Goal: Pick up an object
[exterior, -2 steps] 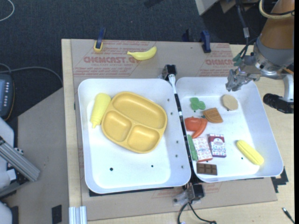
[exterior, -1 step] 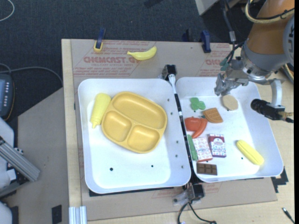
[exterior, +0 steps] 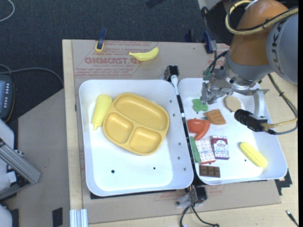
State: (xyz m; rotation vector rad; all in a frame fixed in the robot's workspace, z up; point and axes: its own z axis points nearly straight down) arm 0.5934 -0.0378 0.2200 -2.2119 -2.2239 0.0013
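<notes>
My gripper hangs low over the back left of the right bin, just above a small green piece. Nothing is visibly held in it. Close by lie an orange waffle-like square, a red pepper and a tan round biscuit partly hidden by the arm. Nearer the front are two small red and white packets, a brown chocolate bar and a yellow corn cob.
The left bin holds a yellow divided plate and a yellow squeeze bottle. A yellow banana lies on the cardboard behind the bins. The ridge between the bins runs just left of the gripper.
</notes>
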